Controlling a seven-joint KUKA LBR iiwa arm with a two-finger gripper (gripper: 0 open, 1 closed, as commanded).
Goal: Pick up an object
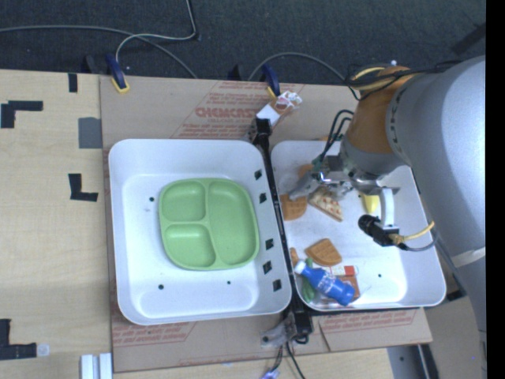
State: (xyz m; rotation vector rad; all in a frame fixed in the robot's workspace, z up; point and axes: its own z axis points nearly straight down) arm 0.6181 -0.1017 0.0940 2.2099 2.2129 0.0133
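Note:
The right bin (pixel 410 287) holds several small items. A tan round piece (pixel 293 208) lies by its left wall, with a waffle-like wedge (pixel 327 204) just to its right. Lower down are a brown bread-like piece (pixel 323 251), a blue bottle (pixel 331 287) with a white cap, and a red-and-white packet (pixel 345 272). My gripper (pixel 306 183) is low in the upper left part of this bin, right above the tan piece and the wedge. The wrist hides whether anything sits in it.
The left bin (pixel 134 212) carries a green divided plate (pixel 209 222). A black divider with clips (pixel 272 212) runs between the bins. The arm's grey body (pixel 450 156) covers the right bin's right side. Cables (pixel 158 42) trail along the back.

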